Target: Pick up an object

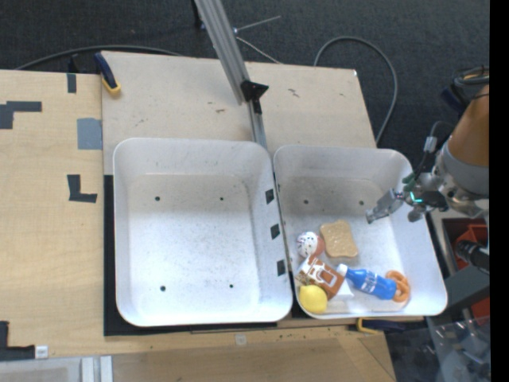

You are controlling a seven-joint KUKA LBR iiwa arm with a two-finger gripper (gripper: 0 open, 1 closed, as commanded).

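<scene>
Objects for picking lie clustered in the lower part of the right bin [398, 165]: a tan bread slice [340, 240], a blue bottle [367, 282], a yellow lemon [313, 298], and an orange-and-white packet [321, 274]. The hand [387, 206] hovers above them at the frame's right, holding nothing; whether it is spread I cannot tell. The left bin [127, 237] sits alongside on the counter [175, 94].

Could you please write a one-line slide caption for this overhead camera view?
Gripper poised over the right bin, above a bread slice, yellow lemon and blue bottle.
</scene>
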